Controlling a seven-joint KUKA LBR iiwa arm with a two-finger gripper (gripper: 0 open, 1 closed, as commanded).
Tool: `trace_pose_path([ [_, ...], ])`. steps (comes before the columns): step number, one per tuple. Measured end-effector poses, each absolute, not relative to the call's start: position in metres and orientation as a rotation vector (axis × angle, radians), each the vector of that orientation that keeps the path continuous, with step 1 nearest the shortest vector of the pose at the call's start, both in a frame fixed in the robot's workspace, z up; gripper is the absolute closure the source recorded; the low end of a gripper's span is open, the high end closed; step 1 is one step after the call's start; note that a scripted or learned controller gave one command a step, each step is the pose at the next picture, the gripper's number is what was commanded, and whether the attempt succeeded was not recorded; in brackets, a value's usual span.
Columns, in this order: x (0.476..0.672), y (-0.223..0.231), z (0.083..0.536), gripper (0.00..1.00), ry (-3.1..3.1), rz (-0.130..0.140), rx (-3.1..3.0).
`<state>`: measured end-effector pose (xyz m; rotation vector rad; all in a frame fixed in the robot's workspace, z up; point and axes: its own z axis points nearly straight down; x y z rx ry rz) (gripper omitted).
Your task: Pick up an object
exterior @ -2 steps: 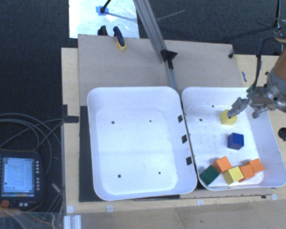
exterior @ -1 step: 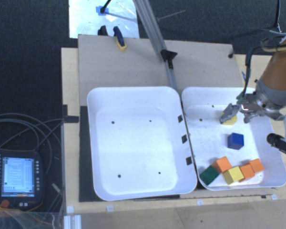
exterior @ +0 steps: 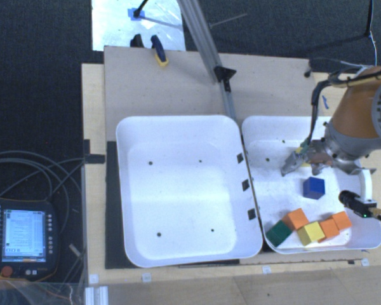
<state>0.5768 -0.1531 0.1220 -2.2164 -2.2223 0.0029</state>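
You had the hand (exterior: 297, 164) low in the right bin (exterior: 267, 132), its grip state hidden, and the blue cube (exterior: 314, 187) just beside it deserved a centred, square descent before closing.

Legible text, labels, brands, numbers, signs — none is showing clearly enough to read. The handheld control pendant (exterior: 22, 237) at the lower left is displaying a lit screen (exterior: 24, 236) with rows of small entries, but the characters are blurring into pale lines — no word or figure is coming through. The blocks, both bins and the arm are carrying no readable markings.
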Motion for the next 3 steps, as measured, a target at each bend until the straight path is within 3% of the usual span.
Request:
trace_pose_path([
  [1, 0.579, -0.154, 0.137, 1.0, -2.229, -0.004, -2.219],
  [2, 0.581, -0.158, 0.202, 1.0, -2.232, -0.007, -2.222],
  [3, 0.582, -0.158, 0.222, 1.0, -2.229, -0.004, -2.22],
])
